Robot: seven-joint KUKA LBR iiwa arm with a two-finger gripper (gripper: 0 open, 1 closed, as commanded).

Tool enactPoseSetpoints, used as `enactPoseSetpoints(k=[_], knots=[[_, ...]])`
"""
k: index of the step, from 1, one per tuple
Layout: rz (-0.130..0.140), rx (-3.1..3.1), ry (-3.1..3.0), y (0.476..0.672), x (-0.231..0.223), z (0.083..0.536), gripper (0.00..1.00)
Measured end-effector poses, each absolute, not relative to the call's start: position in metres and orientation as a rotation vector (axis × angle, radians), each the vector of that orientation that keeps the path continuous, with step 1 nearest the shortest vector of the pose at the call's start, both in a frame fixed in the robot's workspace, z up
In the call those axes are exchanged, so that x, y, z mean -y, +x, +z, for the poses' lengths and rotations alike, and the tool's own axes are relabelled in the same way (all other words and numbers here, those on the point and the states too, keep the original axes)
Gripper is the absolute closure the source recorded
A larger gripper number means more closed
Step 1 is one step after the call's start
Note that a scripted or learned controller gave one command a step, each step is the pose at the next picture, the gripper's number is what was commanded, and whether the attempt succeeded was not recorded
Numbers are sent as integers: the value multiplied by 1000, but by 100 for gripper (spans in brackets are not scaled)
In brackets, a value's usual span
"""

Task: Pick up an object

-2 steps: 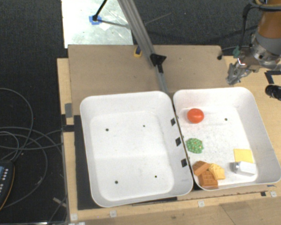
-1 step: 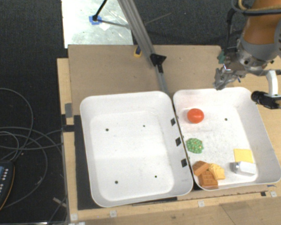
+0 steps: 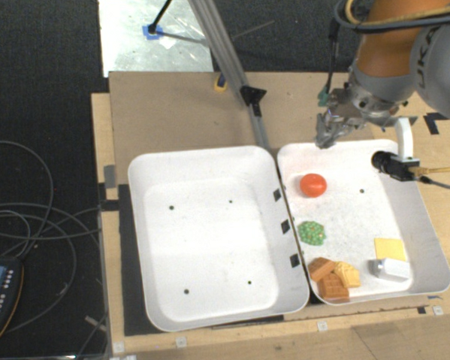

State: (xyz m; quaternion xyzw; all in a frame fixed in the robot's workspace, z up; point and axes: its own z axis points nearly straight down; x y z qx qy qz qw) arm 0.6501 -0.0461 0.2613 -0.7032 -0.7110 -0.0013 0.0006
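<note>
The right bin holds several small things. A red round piece lies near its far left corner, and a green bumpy piece sits below it. Orange-brown waffle-like pieces rest at the near left corner. A yellow block and a grey-white piece lie at the near right. My gripper hangs over the bin's far rim, above and right of the red piece, apart from it. Nothing shows between its tips.
The left bin stands beside the right one, sharing a divider with black clips. A slanted metal pole crosses the bench behind the bins. Cables lie on the floor at left.
</note>
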Motion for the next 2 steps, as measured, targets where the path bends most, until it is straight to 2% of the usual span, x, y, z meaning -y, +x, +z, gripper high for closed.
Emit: enactPoseSetpoints(k=[1, 2], knots=[[0, 2231, -2208, 626, -6, 252, 100], [-1, 2231, -2209, 617, -51, 250, 100]])
